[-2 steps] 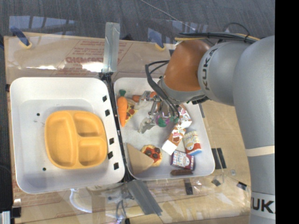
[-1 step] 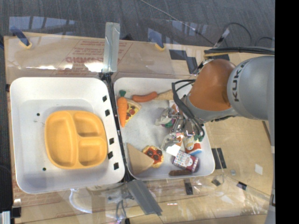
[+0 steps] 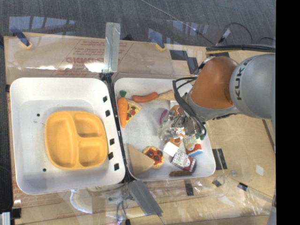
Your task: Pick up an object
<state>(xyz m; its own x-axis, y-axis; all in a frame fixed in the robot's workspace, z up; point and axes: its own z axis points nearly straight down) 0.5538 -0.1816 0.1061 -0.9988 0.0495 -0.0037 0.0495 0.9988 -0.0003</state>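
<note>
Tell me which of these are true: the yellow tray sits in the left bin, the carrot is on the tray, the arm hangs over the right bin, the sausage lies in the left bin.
1. The yellow three-compartment plastic tray sits in the left white bin. True.
2. The orange toy carrot is on the tray. False: it lies in the right white bin, by its left wall.
3. The grey and orange arm hangs over the right bin. True.
4. The reddish toy sausage lies in the left bin. False: right bin, near its far wall.
</note>
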